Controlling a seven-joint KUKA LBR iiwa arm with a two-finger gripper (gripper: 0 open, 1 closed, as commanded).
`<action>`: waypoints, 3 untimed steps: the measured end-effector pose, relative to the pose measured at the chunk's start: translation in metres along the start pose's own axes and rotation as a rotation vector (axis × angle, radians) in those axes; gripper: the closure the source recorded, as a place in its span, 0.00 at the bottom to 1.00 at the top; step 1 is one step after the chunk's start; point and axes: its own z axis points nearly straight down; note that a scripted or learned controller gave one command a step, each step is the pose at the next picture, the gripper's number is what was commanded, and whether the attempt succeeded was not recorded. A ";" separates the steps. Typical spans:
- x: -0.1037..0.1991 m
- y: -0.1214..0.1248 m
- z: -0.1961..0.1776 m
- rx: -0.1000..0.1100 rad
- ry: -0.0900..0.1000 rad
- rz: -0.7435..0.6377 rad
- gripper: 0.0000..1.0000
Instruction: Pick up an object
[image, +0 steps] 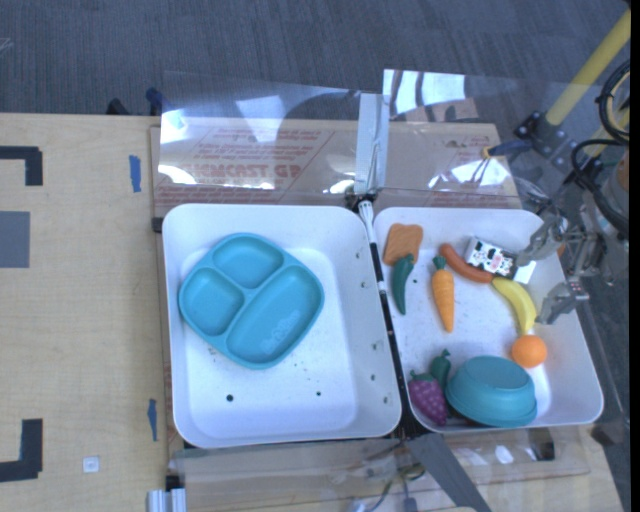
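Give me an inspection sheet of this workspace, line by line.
Surface: two white bins, left bin, right bin, on a wooden bench.
Job's things: carrot, banana, orange, sausage, grapes, teal bowl in the right bin.
Clutter: teal divided plate in the left bin.
Grippers: gripper over the right bin's right edge.
Cables: black cables at upper right.
Surroundings: clear plastic sheet behind the bins.

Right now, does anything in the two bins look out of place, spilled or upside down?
The teal bowl in the right bin appears to lie upside down, dome up, beside the purple grapes. Small dark specks dot the left bin near the teal divided plate.
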 end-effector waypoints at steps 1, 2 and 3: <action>-0.034 0.029 0.143 0.001 -0.008 0.112 0.00; -0.039 0.079 0.151 -0.001 -0.006 0.266 0.00; -0.042 0.087 0.151 0.000 -0.007 0.446 0.00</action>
